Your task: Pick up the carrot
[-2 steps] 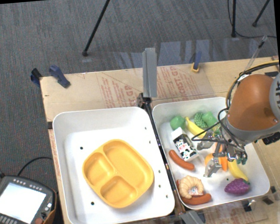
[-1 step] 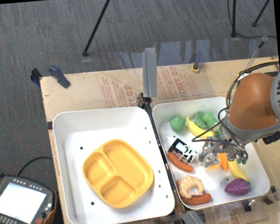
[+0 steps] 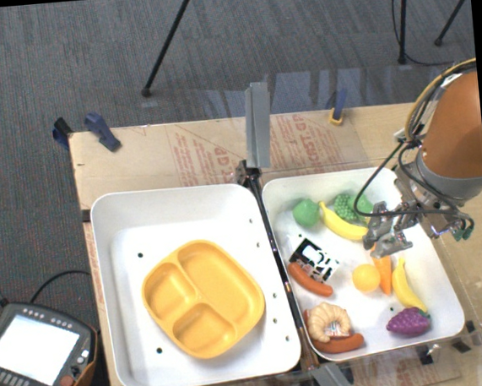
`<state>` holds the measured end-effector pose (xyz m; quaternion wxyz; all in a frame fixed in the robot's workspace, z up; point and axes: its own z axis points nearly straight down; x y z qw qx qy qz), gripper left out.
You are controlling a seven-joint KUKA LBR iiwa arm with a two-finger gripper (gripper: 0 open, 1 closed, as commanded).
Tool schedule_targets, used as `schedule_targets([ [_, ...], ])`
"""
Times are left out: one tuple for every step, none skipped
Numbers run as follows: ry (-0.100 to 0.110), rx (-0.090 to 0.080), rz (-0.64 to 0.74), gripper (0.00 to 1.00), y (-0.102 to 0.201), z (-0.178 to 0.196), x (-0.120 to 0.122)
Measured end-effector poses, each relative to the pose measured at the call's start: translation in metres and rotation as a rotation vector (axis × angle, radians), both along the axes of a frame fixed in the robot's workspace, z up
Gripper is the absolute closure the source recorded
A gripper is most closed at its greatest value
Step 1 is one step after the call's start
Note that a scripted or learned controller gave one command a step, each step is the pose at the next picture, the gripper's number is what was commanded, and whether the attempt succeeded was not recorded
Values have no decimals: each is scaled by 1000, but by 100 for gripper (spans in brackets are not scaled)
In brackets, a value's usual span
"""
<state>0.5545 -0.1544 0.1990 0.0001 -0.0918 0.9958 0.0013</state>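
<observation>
- Pendant (image 3: 38,356) at bottom left, on the floor beside the bench, cable running off it.
- Left bin (image 3: 108,218) holds a yellow tray (image 3: 203,297) with three compartments, sitting at a tilt near the bin's middle.
- Right bin (image 3: 450,295) holds the toy food.
- Front of right bin: shrimp (image 3: 328,319) with a sausage (image 3: 341,344) touching it just in front; grapes (image 3: 409,322) at the front right.
- Middle: second sausage (image 3: 310,280) lying diagonal, black-and-white card (image 3: 315,258) just behind it, orange (image 3: 366,278) right of it.
- Carrot (image 3: 385,275) stands lengthwise between the orange and a banana (image 3: 405,286), touching or nearly touching the orange.
- Back: lime (image 3: 306,213), second banana (image 3: 343,223) diagonal, green veg (image 3: 346,204) behind it.
- Gripper (image 3: 387,239) hangs low just over the carrot's far end, arm coming in from the right.
- Grip state: cannot tell; nothing visibly held.
- Carrot lies on the bin floor.
- Blue clamps (image 3: 101,130) on the bench's far left corner.
</observation>
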Motion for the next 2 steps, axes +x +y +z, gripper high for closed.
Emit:
schedule_targets([
  [3, 1, -1, 0, 0, -2, -1],
  [3, 1, 1, 0, -19, -115, 5],
])
